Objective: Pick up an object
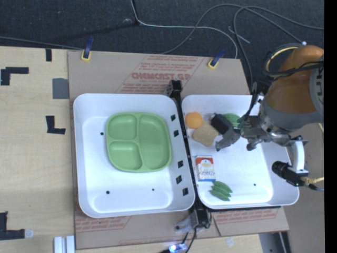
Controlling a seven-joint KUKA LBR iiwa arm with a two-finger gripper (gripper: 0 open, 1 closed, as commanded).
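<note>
**Gripper over right bin, nothing held**

Two white bins: left bin (84, 157) has one green divided tray (139, 141). Right bin (274, 183) has one tan lump (205, 136), orange ball (194, 120), small carton (205, 168) (label unreadable), pea pod (221, 190) with its long axis diagonal. Cardboard reads "CHEMCAST GP". Gripper (224, 133) fingers spread, holding nothing, beside the lump.

Green divided plate (139, 142) in left bin (89, 194); gripper (223, 133) over right bin (263, 194) beside orange ball (194, 120), tan lump (205, 136).
</note>
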